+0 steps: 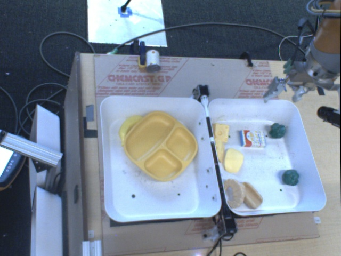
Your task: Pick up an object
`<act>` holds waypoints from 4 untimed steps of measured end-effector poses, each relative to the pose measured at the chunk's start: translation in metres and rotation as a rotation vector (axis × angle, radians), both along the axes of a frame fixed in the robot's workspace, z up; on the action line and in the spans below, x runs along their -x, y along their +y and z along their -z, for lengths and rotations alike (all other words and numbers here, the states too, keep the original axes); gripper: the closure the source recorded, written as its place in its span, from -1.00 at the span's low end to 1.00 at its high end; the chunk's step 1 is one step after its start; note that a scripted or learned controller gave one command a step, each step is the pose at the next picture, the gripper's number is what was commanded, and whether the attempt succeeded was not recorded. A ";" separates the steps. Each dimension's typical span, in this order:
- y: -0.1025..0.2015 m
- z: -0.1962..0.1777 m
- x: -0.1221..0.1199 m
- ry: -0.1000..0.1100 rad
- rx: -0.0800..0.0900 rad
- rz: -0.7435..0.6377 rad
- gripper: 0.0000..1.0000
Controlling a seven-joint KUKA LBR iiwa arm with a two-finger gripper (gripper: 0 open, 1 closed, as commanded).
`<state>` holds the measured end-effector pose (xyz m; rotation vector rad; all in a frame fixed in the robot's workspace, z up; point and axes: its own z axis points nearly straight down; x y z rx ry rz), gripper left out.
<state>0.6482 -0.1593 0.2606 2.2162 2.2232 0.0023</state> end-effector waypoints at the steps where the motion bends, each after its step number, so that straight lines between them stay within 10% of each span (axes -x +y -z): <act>1: 0.062 0.095 -0.020 0.003 -0.002 -0.002 -1.00; 3: 0.051 0.170 0.060 -0.014 0.004 0.000 -1.00; 4: 0.049 0.159 0.059 -0.019 0.010 0.001 1.00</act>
